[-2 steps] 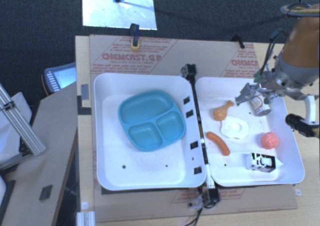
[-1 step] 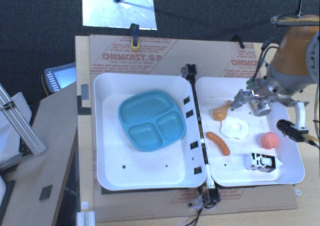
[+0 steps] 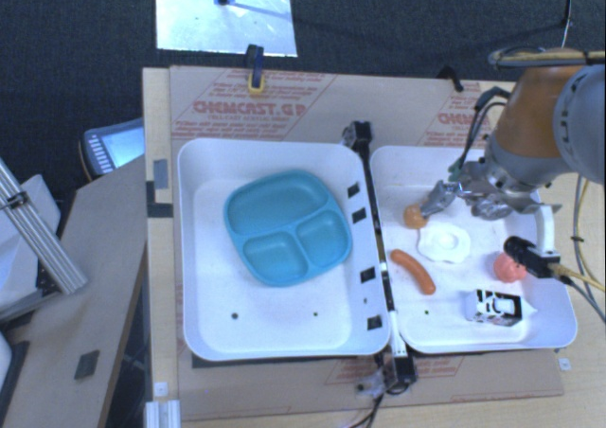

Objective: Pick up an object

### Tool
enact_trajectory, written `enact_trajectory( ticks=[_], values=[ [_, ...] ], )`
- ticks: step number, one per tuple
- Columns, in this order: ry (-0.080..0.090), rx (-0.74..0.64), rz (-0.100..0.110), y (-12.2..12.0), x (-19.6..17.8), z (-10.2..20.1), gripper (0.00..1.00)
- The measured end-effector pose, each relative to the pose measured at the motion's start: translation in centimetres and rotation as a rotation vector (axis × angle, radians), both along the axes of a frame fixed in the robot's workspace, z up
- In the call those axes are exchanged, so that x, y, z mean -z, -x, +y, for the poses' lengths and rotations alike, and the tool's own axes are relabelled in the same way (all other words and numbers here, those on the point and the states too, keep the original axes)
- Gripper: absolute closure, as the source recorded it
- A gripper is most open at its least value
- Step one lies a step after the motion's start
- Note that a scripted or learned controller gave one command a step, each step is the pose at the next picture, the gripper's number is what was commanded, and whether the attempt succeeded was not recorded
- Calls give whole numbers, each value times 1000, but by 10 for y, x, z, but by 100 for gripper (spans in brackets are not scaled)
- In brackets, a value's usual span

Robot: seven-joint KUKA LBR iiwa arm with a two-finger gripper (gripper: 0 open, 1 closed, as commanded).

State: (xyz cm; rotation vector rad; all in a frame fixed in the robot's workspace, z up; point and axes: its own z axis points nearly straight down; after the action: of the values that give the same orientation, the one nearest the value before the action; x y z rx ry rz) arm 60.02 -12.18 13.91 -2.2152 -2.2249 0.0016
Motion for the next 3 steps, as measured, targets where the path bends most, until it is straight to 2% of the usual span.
enact_trajectory(
  ticks=[1, 2, 3],
  values=[
    [0, 3, 0, 0, 52, 1, 0],
    [1, 3, -5, -2, 38, 0, 100],
    [2, 5, -9, 1, -19, -9, 100]
  ],
)
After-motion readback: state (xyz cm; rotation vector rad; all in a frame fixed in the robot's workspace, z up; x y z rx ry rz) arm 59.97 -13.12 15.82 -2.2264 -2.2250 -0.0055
